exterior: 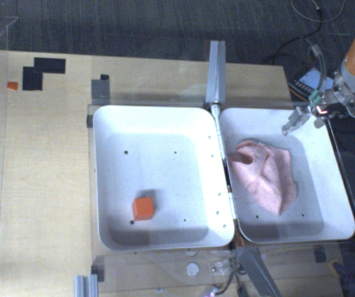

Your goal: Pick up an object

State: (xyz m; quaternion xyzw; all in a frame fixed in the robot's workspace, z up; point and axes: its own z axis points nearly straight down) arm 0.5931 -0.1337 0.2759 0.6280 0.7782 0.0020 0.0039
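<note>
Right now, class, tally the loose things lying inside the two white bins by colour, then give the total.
Orange: 1, the orange block in the left bin.
Pink: 1, the pink cloth in the right bin.
Total: 2.

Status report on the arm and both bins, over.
Gripper above right bin's back edge, holding nothing. Pink cloth in right bin, orange block in left. Nothing blocking.

pink cloth (265,175), orange block (143,208), white bins (165,119), tan bench (41,184).
</note>
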